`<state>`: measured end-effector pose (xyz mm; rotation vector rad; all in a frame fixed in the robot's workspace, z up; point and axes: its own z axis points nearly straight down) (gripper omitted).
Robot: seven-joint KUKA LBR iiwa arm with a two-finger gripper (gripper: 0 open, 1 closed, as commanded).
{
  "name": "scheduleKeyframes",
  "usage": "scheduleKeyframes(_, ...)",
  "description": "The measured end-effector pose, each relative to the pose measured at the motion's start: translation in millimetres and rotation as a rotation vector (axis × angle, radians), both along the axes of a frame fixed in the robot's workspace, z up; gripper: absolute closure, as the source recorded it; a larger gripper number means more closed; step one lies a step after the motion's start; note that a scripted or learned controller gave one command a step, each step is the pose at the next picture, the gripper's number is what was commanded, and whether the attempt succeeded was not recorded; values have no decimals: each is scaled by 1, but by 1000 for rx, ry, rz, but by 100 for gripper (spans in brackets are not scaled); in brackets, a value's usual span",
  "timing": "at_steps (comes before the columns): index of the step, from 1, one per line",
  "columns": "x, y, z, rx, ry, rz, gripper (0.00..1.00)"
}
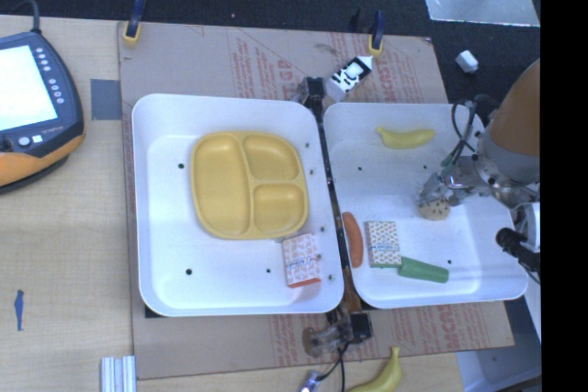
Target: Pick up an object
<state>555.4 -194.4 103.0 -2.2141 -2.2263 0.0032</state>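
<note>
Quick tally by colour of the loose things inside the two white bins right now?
Yellow: 2, divided plate, banana
White printed packets: 2, left bin, right bin
Orange: 1, carrot-like stick
Green: 1, green piece
Tan: 1, round cookie-like thing at the pincer
Total: 7

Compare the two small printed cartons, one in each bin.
The left bin's carton has red print; the right bin's carton has green. The left one lies near its bin's front edge, below the yellow plate; the right one lies between the orange sausage and green stick. Both are small and white-based.
</note>
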Motion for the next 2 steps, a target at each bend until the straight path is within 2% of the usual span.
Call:
scheduleKeyframes(1,39,66,41,2,-1,-1,100)
scheduleKeyframes(2,43,119,130,1,-1,-1,100)
